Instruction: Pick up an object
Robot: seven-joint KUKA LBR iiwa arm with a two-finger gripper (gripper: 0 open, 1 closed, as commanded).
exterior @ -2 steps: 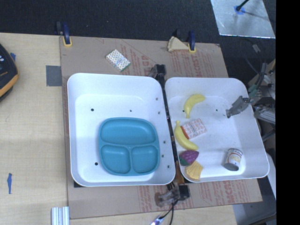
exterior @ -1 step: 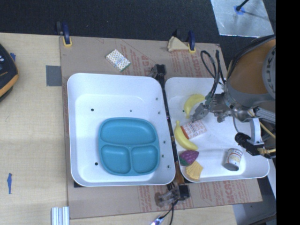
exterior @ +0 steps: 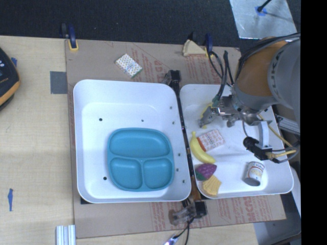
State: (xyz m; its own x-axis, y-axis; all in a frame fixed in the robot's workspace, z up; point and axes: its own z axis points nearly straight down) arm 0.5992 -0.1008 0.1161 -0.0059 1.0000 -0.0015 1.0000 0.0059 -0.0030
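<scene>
Yellow wedge point(exterior: 212, 186) beside grapes point(exterior: 205, 171) — gripper point(exterior: 207, 117) hovers above banana point(exterior: 200, 149).

bench point(exterior: 36, 152) | left bin point(exterior: 82, 137) | right bin point(exterior: 278, 185) | patterned packet point(exterior: 128, 65)

We see a wooden bench point(exterior: 36, 152) under brown cardboard point(exterior: 153, 60), with dark carpet point(exterior: 127, 6) at twelve o'clock.

Glossy white plastic bins point(exterior: 82, 137), matt blue tray point(exterior: 139, 158)
</scene>
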